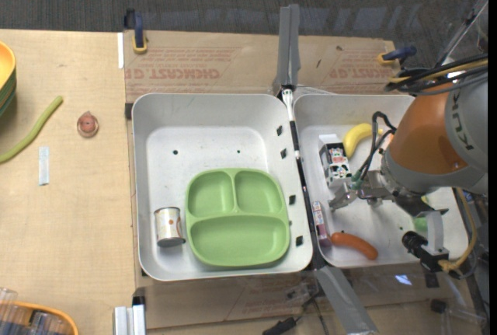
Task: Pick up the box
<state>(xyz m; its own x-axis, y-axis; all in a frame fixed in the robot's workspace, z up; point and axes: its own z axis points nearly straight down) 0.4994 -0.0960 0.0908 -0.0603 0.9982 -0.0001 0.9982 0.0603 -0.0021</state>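
Sausage [354,245] at right bin front. Hand [342,198] beside box [335,160]; opening indeterminate. Box light, rigid cardboard: grip across narrow sides.

1. The small white printed box [335,162] is partly covered by the grey-and-orange arm [423,151].
2. The yellow bowl [6,85] is cut off at the worktop's left edge.
3. The box's print is too small to read.

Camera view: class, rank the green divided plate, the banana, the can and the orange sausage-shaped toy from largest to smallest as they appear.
1. Green divided plate, clearly largest.
2. Can.
3. Orange sausage-shaped toy and banana: too alike to separate, and the arm's cables hide part of the banana.
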